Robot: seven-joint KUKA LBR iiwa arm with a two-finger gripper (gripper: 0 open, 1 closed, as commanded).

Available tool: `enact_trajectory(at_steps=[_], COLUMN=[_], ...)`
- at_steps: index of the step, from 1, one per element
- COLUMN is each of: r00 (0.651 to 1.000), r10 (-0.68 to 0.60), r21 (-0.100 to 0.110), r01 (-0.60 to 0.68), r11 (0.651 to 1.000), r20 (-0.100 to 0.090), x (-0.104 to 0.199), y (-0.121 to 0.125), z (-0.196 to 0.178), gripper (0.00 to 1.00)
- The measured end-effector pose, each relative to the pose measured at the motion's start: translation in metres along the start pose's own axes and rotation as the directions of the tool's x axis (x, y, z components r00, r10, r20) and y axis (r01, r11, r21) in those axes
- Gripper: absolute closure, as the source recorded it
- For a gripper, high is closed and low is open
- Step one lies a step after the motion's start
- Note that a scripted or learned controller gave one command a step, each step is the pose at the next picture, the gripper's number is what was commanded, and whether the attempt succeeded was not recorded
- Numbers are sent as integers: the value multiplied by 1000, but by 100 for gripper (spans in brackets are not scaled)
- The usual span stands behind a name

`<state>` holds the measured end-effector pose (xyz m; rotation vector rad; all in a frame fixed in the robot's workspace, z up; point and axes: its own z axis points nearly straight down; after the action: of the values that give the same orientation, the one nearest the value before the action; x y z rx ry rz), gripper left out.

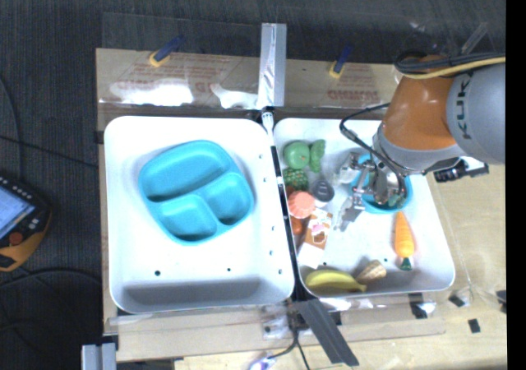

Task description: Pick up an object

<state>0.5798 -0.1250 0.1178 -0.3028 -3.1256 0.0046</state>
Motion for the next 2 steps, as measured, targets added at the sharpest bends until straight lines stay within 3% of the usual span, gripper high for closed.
enact_trajectory(at_steps=[1,2], r00=[998,997], r10=[68,-77], r21=[-5,-13], r01=[-68,77], r11=[998,997], r20=[15,-3], x=[54,-47], y=[-36,-33], z=[29,8], gripper=[0,0])
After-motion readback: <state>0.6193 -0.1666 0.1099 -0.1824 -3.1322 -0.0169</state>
